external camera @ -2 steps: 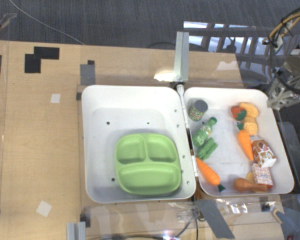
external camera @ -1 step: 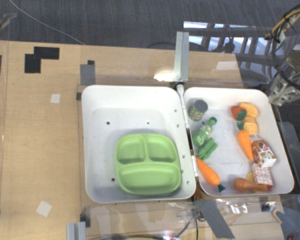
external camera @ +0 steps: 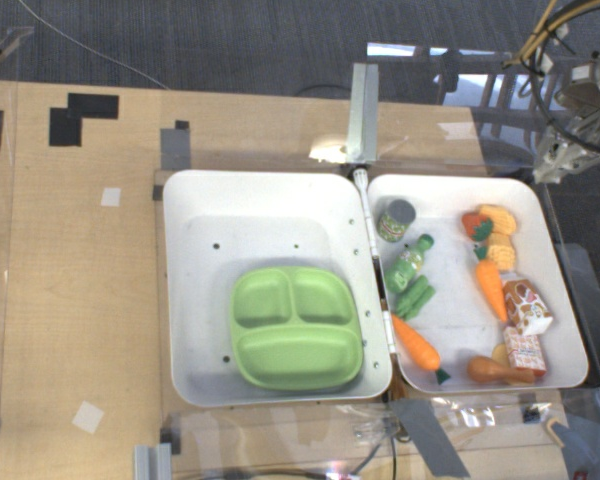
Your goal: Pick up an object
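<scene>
Even, fairly bright overhead light falls on the bench; the two white bins (external camera: 280, 193) glow pale without blowing out, and shadows are soft and short, as under the green divided plate (external camera: 297, 326). A small glare patch sits on the wood (external camera: 327, 150) above the bins; detail is slightly soft and grainy throughout, the upper right corner dimmer and cluttered.

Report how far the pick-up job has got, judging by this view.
Nothing looks done yet. The arm sits at the upper right, outside the bins, away from every object. All the toys lie in the right bin: a can, a green bottle, two carrots, a small carton. The green plate rests in the left bin. Left to do: approach, grasp, lift.
</scene>
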`<state>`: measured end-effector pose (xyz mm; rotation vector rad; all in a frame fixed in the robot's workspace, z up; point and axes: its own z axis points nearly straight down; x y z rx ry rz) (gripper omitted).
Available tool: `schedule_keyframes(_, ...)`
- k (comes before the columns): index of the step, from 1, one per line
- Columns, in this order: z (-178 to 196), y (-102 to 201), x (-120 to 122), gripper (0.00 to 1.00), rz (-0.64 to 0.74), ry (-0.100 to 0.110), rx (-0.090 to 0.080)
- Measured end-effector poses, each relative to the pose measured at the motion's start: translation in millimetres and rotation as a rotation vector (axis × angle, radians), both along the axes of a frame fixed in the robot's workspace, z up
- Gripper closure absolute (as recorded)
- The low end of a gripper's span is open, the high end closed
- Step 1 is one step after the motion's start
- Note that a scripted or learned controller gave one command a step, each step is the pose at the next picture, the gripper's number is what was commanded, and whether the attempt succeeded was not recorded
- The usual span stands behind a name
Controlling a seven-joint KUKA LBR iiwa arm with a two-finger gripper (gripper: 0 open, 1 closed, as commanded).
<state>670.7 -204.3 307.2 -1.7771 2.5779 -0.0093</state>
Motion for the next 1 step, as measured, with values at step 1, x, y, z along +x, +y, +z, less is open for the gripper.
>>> schedule_keyframes(1, 15.6, 1.5, 2.3, 1.0, -0.002, -0.014, 0.001)
